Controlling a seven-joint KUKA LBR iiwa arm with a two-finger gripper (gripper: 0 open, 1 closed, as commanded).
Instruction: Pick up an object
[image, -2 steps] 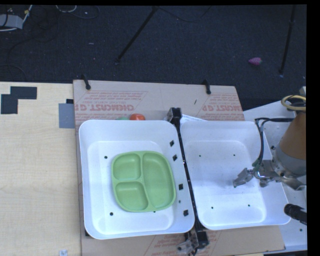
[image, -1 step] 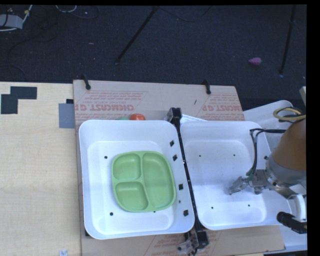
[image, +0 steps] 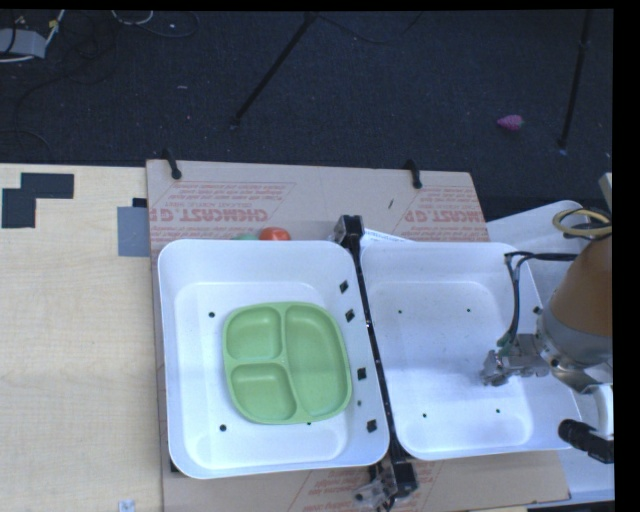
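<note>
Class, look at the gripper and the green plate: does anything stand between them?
Yes. The gripper is over the right bin; the green plate lies in the left bin. The bins' meeting walls, with the black clips along them, run between the two.

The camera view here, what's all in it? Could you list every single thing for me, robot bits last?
Bins: two, white, side by side on the bench; left bin, right bin.
Divided plate: one, light green, three compartments, lying flat in the left bin.
Small round object: one, red-orange, just behind the left bin's back rim; what it is cannot be told.
Cardboard sheet: one, brown with red print, under both bins.
Bench top: light wood, left of the bins.
Small scrap: one, purple, on the dark floor behind.
Arm: one, grey with orange band, at the right.
Gripper: one, over the right bin's right side.
</note>
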